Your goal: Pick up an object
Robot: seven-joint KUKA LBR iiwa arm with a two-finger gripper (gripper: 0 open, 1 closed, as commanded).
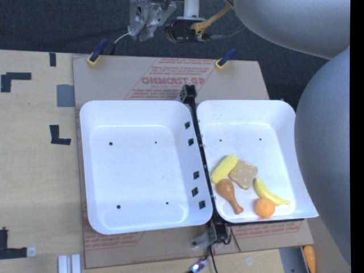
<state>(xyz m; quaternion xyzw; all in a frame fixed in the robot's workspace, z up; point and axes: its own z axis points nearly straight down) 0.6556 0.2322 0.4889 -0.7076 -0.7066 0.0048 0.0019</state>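
Observation:
In the right bin (267, 118), several toy foods lie bunched at the near side. A yellow corn cob (224, 168) sits beside a tan slice of toast (243, 174). A brown chicken drumstick (229, 193) lies just in front of the corn. A yellow banana (268, 193) and an orange (264, 208) rest near the front right corner. My gripper (145, 24) hangs at the top of the view, beyond the far edge of the left bin (96, 118) and well away from the food. I see nothing in it.
Both bins stand on a cardboard sheet (170, 81) clamped at the far corners. A black divider with clips (194, 152) runs between the bins. The grey arm (318, 95) fills the right side, overhanging the right bin's edge.

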